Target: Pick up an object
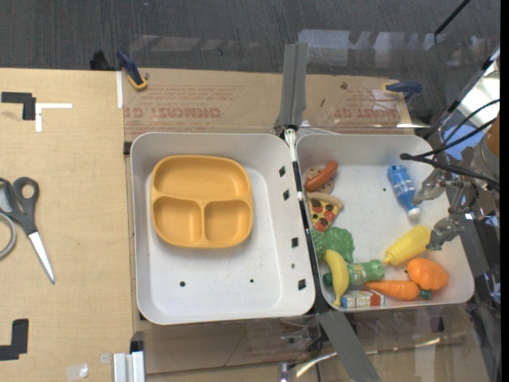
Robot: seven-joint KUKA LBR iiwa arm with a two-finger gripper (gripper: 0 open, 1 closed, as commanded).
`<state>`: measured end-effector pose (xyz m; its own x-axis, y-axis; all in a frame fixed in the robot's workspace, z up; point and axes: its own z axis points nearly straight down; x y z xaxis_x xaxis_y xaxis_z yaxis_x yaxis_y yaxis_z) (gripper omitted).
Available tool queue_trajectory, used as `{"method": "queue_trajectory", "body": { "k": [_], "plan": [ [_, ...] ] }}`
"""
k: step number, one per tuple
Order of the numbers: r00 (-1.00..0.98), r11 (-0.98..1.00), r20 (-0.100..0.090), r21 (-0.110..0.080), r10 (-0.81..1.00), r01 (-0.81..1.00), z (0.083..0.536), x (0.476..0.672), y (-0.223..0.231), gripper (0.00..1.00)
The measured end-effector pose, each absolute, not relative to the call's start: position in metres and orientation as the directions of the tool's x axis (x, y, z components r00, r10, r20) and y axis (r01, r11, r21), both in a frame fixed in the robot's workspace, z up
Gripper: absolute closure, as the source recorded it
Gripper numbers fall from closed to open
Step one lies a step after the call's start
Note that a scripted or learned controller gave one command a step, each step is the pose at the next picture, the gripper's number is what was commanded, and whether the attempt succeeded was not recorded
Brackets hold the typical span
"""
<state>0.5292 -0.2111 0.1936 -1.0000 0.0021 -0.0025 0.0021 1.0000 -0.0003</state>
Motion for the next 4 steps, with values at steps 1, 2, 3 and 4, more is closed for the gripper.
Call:
{"method": "queue_trajectory", "body": {
  "k": [1, 2, 3, 4],
  "plan": [
    [-1.0, 1.0, -0.005, -0.002, -0.023, -0.023, 0.093, 0.583, -0.221, 0.0],
    [-0.987, 0.987, -0.004, 0.0, 0.163, 0.163, 0.093, 0.546, -0.208, 0.0],
    [-1.0, 1.0, -0.005, 0.0, 0.015, 0.015, 0.093, 0.597, -0.114, 0.0],
    [-1.0, 1.0, -0.007, -0.002, -0.001, -0.001, 0.094, 0.533, -0.108, 0.0]
  ]
}}
